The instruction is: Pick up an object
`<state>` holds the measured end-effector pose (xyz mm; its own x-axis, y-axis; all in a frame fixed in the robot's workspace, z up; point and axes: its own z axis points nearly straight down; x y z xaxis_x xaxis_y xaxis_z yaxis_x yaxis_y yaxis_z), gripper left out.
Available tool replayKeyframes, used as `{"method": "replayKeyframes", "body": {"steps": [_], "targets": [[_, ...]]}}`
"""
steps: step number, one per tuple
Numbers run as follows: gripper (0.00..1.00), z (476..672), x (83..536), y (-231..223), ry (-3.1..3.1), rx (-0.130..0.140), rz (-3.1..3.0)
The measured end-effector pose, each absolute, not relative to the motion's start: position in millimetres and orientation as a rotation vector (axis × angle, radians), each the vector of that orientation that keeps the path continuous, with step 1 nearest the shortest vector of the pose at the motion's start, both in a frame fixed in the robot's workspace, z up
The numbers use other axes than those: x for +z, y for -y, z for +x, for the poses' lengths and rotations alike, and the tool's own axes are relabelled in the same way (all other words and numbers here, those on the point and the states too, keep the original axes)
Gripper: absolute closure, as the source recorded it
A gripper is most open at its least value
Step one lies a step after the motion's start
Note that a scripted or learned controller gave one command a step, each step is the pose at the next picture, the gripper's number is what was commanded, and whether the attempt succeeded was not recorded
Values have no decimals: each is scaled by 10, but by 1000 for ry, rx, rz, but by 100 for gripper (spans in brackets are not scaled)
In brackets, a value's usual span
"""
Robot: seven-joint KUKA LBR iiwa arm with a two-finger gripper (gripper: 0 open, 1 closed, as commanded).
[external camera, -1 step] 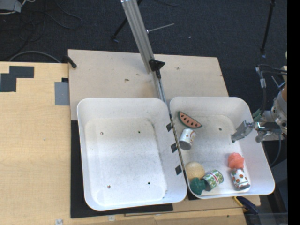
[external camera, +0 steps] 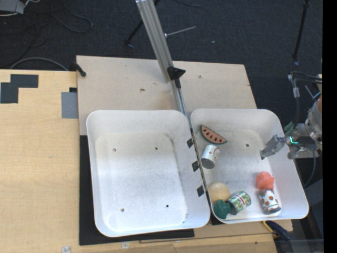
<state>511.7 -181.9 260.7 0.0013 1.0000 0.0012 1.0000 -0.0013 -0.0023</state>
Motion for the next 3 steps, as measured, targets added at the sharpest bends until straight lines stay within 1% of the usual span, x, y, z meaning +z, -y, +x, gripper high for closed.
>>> {"method": "replayKeyframes", "body": {"steps": [1,2,3], "targets": [[0,5139,2170,1824,2216,5,-2217],[0,5168,1640,1721,2212,5,-2220],[0,5161,999,1728,2214,6,-2216]]}}
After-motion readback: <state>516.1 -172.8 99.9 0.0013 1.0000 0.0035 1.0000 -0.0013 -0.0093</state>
